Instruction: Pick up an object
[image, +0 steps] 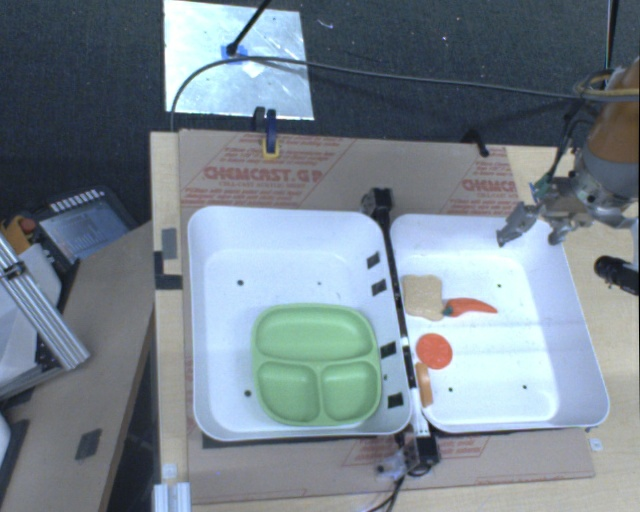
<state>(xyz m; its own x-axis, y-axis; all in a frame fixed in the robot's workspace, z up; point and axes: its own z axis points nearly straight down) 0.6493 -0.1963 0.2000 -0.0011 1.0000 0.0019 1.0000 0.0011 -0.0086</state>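
Camera view: the jaws (536, 228) hang above the far right corner of the right bin (560, 300), spread apart with nothing between them. The grey arm (612, 150) with its orange band enters from the right.

Candidate objects all lie near the left wall of the right bin. A tan, bread-like piece (421, 296) sits by the divider between the bins. An orange carrot-shaped item (470, 307) lies just beside it on the right, apparently touching it. A red disc (434, 351) lies nearer the camera, and a small orange stick (424, 385) rests against the left wall below it. A green compartment plate (316, 362) occupies the left bin (220, 290).

Position relative to the jaws: every candidate lies to the left of the jaws and nearer the camera, well apart from them. The carrot-shaped item is the nearest.

Probable failure causes:
- Descent at the present position would likely close on bare bin floor.
- The disc appears flat and may slip under the fingertips.
- The tan piece and carrot-shaped item lie close together; a finger may land on one and push the other aside.
- The stick sits against the wall, leaving little room for a finger.
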